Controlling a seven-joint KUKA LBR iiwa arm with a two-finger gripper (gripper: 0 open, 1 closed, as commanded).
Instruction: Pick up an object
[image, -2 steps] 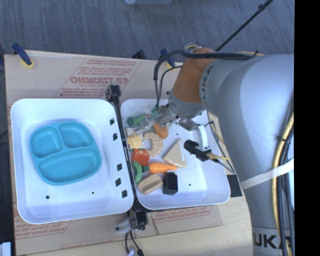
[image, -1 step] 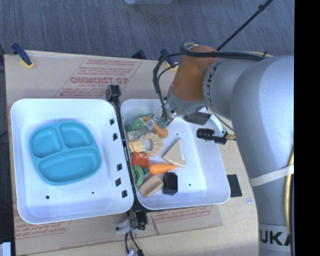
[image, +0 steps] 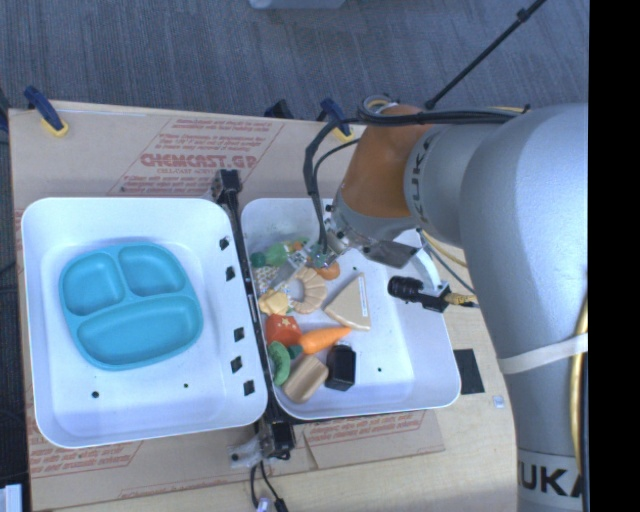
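Two shallow white bins are set side by side on a cardboard-covered bench (image: 200, 150). In the left bin (image: 60, 400) a blue divided plate (image: 130, 305) is laid flat. The right bin (image: 420, 370) is crowded with toy food: an orange carrot (image: 325, 339), a red tomato (image: 281, 328), a tan wedge (image: 349, 303), a black block (image: 341, 366), a beige cylinder (image: 306, 379) and a green piece (image: 278, 361). The gripper (image: 322, 256) is lowered over the upper part of this pile, close to what may be a small orange piece (image: 328, 270). Its fingertips are lost against the clutter, so whether they are spread or closed cannot be told. The grey arm (image: 500, 200) is reached in from the right.
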